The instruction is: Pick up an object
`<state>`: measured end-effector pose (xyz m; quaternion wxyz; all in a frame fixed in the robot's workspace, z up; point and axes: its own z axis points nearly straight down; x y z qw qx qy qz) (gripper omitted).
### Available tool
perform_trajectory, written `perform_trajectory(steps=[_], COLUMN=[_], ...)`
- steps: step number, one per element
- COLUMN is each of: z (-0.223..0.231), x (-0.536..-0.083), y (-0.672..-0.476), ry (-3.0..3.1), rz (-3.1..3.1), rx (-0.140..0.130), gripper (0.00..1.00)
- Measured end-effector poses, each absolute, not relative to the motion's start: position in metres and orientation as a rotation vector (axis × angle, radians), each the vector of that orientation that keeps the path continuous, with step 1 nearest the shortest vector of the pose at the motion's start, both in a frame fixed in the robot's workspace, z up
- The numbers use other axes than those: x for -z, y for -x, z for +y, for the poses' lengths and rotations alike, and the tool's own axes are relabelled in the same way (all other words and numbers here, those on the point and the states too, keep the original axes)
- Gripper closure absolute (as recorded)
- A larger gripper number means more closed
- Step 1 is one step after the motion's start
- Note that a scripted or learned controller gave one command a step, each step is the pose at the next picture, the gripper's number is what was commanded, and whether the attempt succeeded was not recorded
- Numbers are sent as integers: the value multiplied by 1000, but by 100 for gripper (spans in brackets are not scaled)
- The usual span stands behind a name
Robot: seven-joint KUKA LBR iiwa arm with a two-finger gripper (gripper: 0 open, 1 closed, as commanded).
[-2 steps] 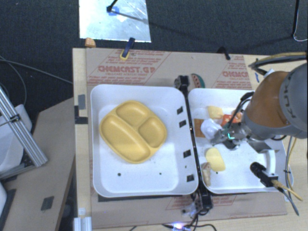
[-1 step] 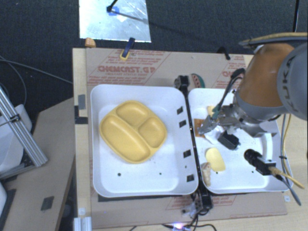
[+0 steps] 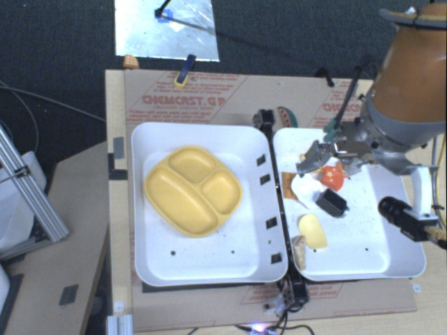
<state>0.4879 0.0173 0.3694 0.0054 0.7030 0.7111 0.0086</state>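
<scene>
Two shallow white bins lie side by side on a sheet of printed cardboard [image 3: 209, 98], which covers a pale bench [image 3: 77, 208]. Around the bench the floor is dark carpet [image 3: 56, 47]. On the far side, on the carpet, lies a shiny square sheet [image 3: 167, 19], and a small yellow and blue clamp [image 3: 185, 70] sits at the far edge of the cardboard. At the left stands a metal frame [image 3: 31, 194].

The left bin [image 3: 202, 258] holds one yellow plate [image 3: 193, 189] with three sections, a little left of its middle.

The right bin [image 3: 363, 251] holds the small things. A red ball [image 3: 334, 179] lies in its far left part, and a black block [image 3: 332, 203] lies just beside it on the near side. A scrap of white paper [image 3: 305, 185] lies left of the ball. Nearer, close to the left wall, there is a yellow lump [image 3: 313, 231], and a tan piece [image 3: 299, 251] touches the wall just beyond it.

The arm [image 3: 412, 68] comes in from the right and covers the far right corner of this bin. The gripper [image 3: 312, 160] hangs over the far left part, just beside the red ball on its far left side. I cannot tell if it is clenched or released, and nothing is seen held in it.
</scene>
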Motion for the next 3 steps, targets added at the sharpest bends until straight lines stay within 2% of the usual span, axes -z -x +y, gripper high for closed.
perform_trajectory(steps=[1,2,3], z=[97,92,75], x=[-394,-404,-305], y=[-487,-488,-547], ry=[-2206,-2207,-2223], rz=[2235,2230,2221], rx=[-10,-8,6], gripper=[0,100,100])
